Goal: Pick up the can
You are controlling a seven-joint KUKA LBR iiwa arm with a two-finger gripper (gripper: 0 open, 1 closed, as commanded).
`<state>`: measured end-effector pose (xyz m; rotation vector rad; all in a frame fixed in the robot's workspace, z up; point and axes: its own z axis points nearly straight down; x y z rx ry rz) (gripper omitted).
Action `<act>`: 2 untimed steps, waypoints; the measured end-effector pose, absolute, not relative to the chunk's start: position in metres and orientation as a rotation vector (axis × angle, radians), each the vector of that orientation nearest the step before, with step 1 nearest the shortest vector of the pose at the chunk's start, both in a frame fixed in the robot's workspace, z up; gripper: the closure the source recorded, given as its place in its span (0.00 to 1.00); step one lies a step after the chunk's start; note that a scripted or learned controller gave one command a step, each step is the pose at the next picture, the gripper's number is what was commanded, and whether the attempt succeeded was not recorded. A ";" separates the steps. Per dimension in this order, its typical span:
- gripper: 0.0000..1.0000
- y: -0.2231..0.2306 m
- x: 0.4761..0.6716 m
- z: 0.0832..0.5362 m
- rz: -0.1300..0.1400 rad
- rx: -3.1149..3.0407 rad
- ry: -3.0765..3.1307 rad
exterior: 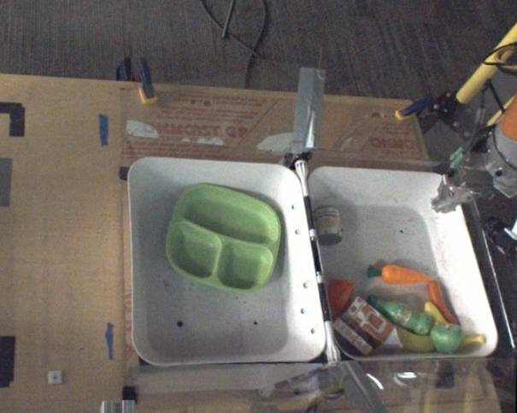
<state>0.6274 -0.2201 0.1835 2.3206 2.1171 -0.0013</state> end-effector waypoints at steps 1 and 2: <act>1.00 -0.219 0.659 0.283 0.001 2.229 2.208; 1.00 -0.219 0.668 0.391 0.001 2.072 2.354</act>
